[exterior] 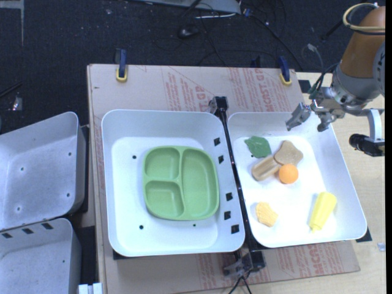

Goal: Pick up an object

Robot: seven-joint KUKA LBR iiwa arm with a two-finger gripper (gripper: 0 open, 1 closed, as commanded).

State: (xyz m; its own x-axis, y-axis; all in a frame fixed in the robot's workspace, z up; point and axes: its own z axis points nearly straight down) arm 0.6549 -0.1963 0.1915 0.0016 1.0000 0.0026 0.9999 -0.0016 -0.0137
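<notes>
The right bin [340, 164] holds a green leaf-shaped piece [258, 146], a tan bread slice [288, 154], a tan block [264, 168], an orange ball [288, 174], a small yellow piece [266, 214] and a yellow corn cob [322, 210]. My gripper [310, 120] hangs over the bin's far right corner, fingers spread apart and open, with nothing between them. It is up and to the right of the bread slice, apart from every object.
The left bin [122, 139] carries a green divided plate [181, 183]. Black clips run along the divider [228, 164] between the bins. Two white trays [37, 164] lie off the bench at the left. Cardboard borders the bins.
</notes>
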